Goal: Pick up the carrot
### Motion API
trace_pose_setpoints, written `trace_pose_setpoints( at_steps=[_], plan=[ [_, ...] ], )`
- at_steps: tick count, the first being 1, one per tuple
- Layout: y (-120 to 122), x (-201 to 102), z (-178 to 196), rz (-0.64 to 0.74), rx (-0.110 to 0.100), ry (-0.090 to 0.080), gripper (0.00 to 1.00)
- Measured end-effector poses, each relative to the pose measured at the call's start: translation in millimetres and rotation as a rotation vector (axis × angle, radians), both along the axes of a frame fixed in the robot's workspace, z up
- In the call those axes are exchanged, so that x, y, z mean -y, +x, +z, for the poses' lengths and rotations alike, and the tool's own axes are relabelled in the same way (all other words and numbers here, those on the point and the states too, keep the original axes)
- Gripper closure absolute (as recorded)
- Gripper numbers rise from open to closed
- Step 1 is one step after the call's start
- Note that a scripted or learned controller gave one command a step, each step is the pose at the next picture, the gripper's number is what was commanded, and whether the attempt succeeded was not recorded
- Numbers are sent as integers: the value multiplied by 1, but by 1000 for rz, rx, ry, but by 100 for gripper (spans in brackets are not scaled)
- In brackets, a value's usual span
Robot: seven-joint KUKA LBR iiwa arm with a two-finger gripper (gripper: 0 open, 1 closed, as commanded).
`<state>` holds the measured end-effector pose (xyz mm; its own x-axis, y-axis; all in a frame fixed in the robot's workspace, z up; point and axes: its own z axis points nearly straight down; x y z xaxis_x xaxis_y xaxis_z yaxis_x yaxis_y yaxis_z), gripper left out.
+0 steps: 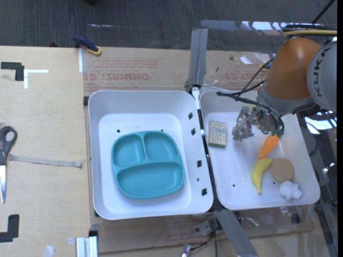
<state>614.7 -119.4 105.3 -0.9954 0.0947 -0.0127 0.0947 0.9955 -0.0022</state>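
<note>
Two shallow white bins sit side by side on the bench. The left white bin (96, 143) holds a teal plastic plate with three compartments (148, 164), lying flat near the bin's centre. The right white bin (225, 186) holds the remaining items. The orange tapered carrot (268, 146) lies on the bin floor toward the right side, tilted, with its thick end uppermost in the view. Just below it lies a yellow curved banana (260, 173), and beside the banana sits a tan round disc-shaped object (282, 169). A small white lumpy object (290, 190) rests near the bin's lower right corner. A green-and-white speckled rectangular sponge (217, 133) lies near the bin's left wall.

The grey arm with the orange band (292, 68) reaches in from the right. Its metal two-finger gripper (242, 128) hangs between the sponge and the carrot, near the carrot's upper end. Whether it is released or clenched cannot be determined. No object is visible between its parts.
</note>
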Motion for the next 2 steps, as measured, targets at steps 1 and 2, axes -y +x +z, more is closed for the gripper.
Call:
trace_pose_setpoints(
  at_steps=[1, 2],
  plan=[
    [-47, 93, -11, 184, -6, 1, 100],
    [-79, 97, 92, 542, -6, -2, 100]
  ],
)
